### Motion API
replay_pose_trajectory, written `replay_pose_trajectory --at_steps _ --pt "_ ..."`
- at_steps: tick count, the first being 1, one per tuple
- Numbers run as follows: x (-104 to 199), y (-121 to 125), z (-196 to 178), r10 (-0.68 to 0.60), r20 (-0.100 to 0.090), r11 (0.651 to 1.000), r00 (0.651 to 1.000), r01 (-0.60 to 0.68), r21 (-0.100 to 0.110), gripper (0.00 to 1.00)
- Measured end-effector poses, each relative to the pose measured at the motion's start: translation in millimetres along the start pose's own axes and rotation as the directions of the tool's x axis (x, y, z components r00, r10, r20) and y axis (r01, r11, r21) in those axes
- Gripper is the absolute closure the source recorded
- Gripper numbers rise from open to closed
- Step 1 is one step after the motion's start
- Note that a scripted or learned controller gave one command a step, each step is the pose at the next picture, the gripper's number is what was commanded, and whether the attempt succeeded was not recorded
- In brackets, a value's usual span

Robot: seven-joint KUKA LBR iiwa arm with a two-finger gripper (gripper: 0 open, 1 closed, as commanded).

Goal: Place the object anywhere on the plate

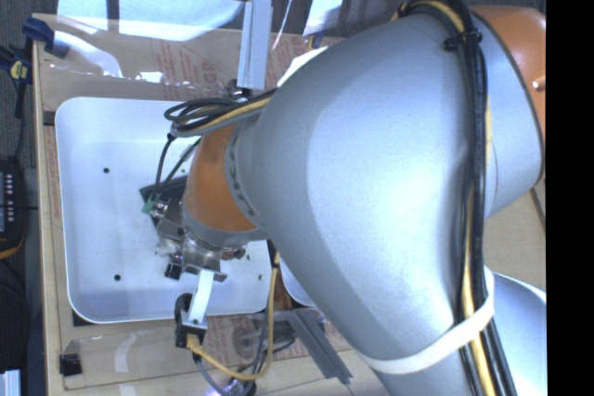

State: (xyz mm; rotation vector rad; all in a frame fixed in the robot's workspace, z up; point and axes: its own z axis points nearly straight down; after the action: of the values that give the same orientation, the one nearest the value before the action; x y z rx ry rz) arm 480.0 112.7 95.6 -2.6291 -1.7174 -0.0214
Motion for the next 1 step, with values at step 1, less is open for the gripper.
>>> replay_pose_trajectory --at_steps 1 --pt "47.4 -27.1 -6.0 0.285 0.017 0.959 0.959 -0.285 0.01 1.0"
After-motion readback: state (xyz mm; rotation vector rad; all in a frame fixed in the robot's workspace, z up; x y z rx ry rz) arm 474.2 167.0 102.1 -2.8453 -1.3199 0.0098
